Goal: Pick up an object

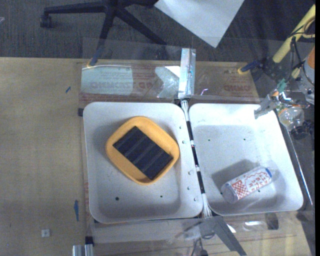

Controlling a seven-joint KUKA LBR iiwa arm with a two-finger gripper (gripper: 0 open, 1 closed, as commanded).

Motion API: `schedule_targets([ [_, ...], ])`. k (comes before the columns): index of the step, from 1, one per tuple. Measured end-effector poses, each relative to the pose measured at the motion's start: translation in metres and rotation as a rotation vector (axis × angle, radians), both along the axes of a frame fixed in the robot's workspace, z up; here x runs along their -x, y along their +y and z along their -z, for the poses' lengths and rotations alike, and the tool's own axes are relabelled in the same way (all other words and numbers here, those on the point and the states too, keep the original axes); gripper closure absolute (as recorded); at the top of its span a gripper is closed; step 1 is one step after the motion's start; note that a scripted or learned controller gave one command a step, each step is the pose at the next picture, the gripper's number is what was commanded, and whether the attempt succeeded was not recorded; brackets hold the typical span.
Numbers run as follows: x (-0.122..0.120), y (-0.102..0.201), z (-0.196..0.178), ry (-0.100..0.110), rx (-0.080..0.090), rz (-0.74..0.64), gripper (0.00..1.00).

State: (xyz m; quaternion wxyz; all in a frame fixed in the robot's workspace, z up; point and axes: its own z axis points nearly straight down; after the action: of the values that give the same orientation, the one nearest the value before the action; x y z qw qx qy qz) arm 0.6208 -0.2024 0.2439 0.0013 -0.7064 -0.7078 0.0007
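A wooden surface (40,150), seen from above at a slant, carries two shallow white bins side by side. Beyond it lie dark carpet, the legs of an office chair (100,15) and a white sheet (202,17).

The left bin (100,200) holds a rounded yellow tray (117,137) with a dark ribbed panel (142,152) set into it. The tray sits turned at an angle, near the middle of the bin and a little toward the far side.

The right bin (240,130) holds a small white bottle (248,184) with a red pattern, lying on its side toward the near right corner, its capped end pointing right and slightly away. It touches nothing else.

Behind the bins, clear plastic sheeting (135,82) is taped down, with an upright metal strip (186,72) between the bins' far corners.

At the far right edge, above the right bin's far corner, parts of the robot show among cables and a yellow hose (295,35). The hand (270,105) is near that corner; whether it is released or clenched cannot be told from here. Nothing is visibly held in it.
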Motion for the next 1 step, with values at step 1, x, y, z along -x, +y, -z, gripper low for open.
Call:
schedule_targets([
  [1, 0.0401, 0.0717, 0.1156, -0.003, 0.001, -0.153, 0.0],
])
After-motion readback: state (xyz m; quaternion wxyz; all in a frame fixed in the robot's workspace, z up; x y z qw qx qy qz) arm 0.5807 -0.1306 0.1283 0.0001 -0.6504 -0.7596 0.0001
